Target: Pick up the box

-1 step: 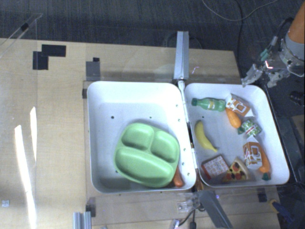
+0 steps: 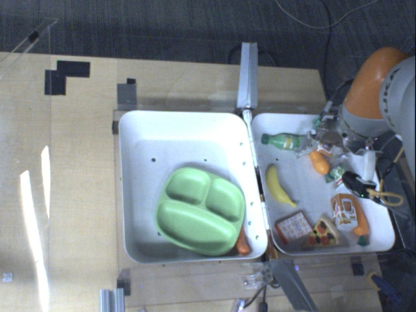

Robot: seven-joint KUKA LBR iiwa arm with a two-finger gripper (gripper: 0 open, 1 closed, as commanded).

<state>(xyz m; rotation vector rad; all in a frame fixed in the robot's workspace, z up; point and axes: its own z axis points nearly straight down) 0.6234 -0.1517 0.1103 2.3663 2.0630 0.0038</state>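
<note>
Here, right bin [image 2: 388, 238] holds box [image 2: 294, 227], banana [image 2: 279, 186].

No print on any packaging is legible.
</note>
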